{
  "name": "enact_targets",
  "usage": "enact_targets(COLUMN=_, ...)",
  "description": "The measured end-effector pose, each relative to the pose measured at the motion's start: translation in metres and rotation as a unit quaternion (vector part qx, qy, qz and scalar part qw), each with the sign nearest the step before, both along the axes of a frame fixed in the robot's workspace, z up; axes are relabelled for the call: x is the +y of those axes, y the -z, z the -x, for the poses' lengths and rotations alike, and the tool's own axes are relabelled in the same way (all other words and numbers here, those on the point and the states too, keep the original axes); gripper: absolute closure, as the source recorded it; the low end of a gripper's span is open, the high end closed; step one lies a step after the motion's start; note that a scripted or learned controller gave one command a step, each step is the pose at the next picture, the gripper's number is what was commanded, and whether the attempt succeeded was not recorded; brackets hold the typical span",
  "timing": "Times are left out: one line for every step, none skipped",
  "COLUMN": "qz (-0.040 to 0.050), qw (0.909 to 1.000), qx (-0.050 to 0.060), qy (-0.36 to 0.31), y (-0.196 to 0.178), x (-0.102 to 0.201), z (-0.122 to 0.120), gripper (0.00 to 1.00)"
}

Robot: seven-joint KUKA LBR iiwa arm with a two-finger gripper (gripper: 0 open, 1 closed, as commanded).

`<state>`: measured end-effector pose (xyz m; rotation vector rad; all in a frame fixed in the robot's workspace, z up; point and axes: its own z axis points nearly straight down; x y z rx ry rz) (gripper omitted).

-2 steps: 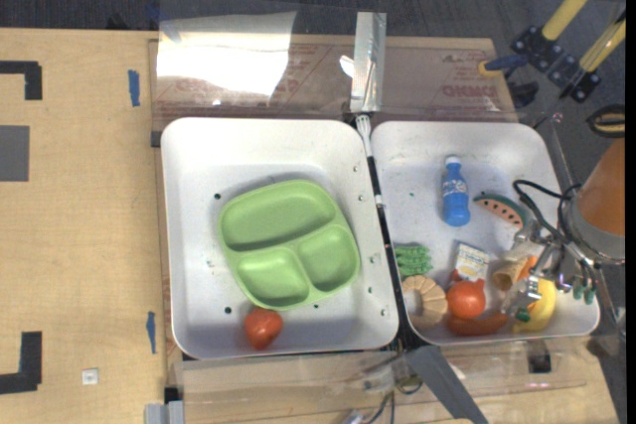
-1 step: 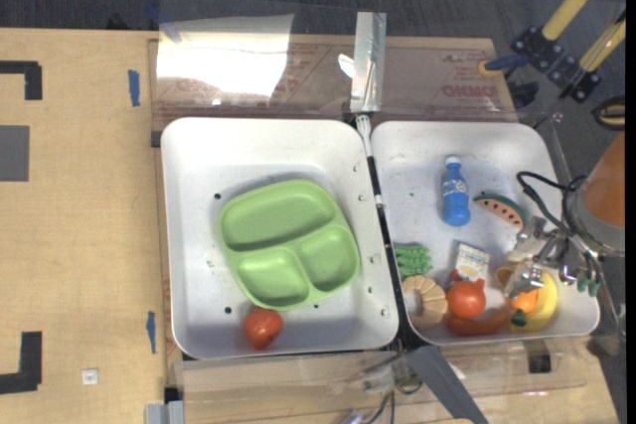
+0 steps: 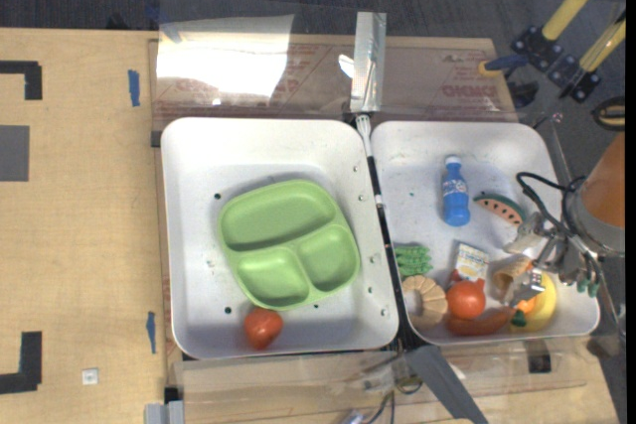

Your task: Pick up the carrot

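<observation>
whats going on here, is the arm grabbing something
The arm's gripper is low in the right bin, over a pile of toy food near the front corner: a tomato, a yellow piece and the carrot along the wall. Nothing looks lifted yet. The left bin holds a green tray.

Two shallow white bins sit side by side — the left bin (image 3: pixel 189 213) holds a green divided tray (image 3: pixel 288 241) and a red tomato (image 3: pixel 262 327), the right bin (image 3: pixel 407 164) a blue bottle (image 3: pixel 455 193), a watermelon slice (image 3: pixel 497 209), a banana (image 3: pixel 542 305) and another tomato (image 3: pixel 466 299).
</observation>
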<state>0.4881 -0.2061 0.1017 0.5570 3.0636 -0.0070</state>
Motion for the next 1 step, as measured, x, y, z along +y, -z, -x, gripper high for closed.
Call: enact_targets(qz=0.0002, qw=0.9951, qx=0.007, qy=-0.098, y=0.012, x=0.0065, z=0.0033, gripper=0.0)
